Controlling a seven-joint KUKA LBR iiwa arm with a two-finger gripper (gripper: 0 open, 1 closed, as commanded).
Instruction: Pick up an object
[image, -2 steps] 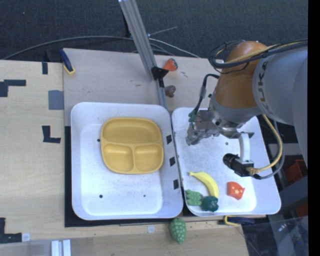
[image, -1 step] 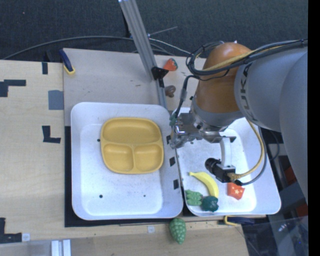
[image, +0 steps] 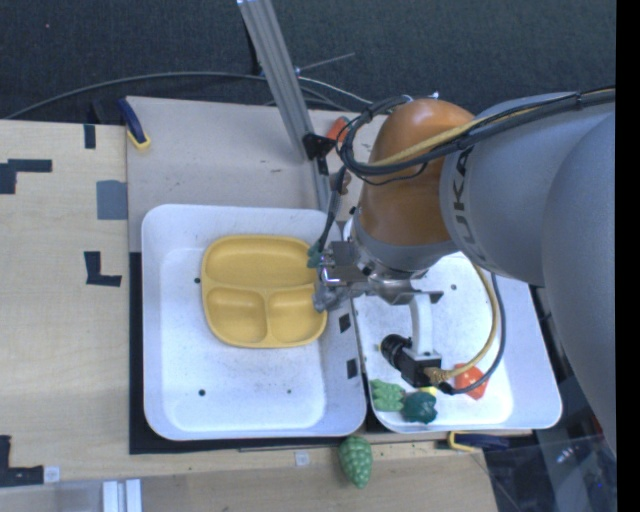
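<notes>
Yellow tray (image: 258, 290) lies beside left bin's (image: 160, 330) right edge

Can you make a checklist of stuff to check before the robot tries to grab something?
1. Yellow divided plate lies flat in the left bin: ok.
2. Tool sits at the plate's right edge: ok.
3. Something between the tool's fingers: cannot tell.
4. Small green toys lie in the right bin, away from the tool: ok.
5. Green bumpy toy lies outside the bins on the bench: not ok.
</notes>
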